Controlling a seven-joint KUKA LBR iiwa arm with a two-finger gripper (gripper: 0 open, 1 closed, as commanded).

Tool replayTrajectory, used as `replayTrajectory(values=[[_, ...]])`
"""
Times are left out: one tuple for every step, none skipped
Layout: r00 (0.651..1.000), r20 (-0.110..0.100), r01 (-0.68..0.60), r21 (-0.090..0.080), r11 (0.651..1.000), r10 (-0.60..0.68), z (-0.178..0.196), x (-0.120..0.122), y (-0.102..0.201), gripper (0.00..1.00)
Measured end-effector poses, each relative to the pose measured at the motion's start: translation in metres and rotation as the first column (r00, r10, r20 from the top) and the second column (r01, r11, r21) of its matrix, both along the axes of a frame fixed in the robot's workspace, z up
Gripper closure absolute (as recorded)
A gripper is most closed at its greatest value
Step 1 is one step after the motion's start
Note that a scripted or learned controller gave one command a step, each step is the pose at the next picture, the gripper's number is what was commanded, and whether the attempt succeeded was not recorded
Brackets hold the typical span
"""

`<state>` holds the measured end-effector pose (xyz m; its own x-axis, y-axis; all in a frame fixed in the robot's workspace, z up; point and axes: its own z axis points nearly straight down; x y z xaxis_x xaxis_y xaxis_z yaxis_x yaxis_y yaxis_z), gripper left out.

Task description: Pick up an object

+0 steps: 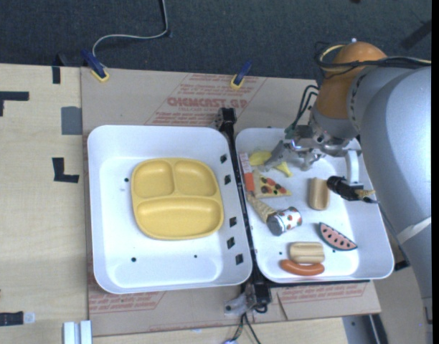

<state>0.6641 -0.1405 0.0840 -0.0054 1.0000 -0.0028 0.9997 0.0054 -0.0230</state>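
Wooden bench (33, 213), cardboard sheet (169, 99), two white bins (105, 213) side by side

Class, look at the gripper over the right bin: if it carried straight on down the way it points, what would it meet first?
Probably the yellow banana, which lies just beside the gripper near the bin's back left corner, though depth is hard to judge from this slanted view.

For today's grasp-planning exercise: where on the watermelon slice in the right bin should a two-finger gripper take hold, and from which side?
Probably from straight above, fingers across the narrow middle of the watermelon slice. It lies flat, long and thin, with bare bin floor along both long edges.
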Motion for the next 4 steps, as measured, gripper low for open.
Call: replayTrajectory(values=[[1.000, -0.001, 0.002, -0.003, 1.000, -0.002, 0.0095, -0.0004, -0.0005, 1.00], [1.000, 0.005, 0.002, -0.004, 1.000, -0.002, 0.0104, 0.0009, -0.0003, 0.00], [1.000, 0.006, 0.002, 0.002, 1.000, -0.002, 0.0010, 0.0015, -0.0012, 0.00], [1.000, 0.008, 0.004, -0.004, 1.000, -0.004, 0.0013, 0.0012, 0.0055, 0.00]])
